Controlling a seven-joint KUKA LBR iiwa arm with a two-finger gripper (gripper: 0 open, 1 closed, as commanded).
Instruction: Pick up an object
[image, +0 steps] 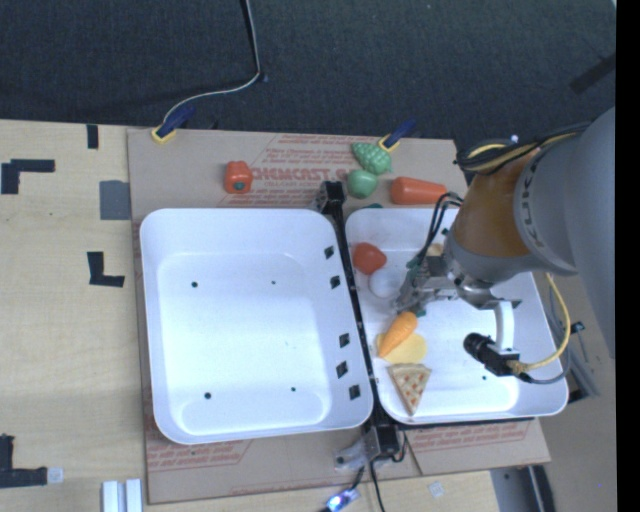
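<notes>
In the right bin (500, 395) lie a red round toy (368, 258), a pale round piece (383, 284), an orange carrot-like toy (399, 327) on a yellow piece (410, 348), and a tan wedge (409, 383). My gripper (416, 294) hangs low over the bin, just above the upper end of the orange toy and right of the pale piece. Its dark fingers point down and to the left. Nothing shows between them.
The left bin (245, 320) stands beside the right one. On the cardboard behind the bins lie a small red-orange toy (237, 177), two green toys (367, 168) and an orange carrot (418, 189). A black cable (520, 365) loops off the arm's wrist.
</notes>
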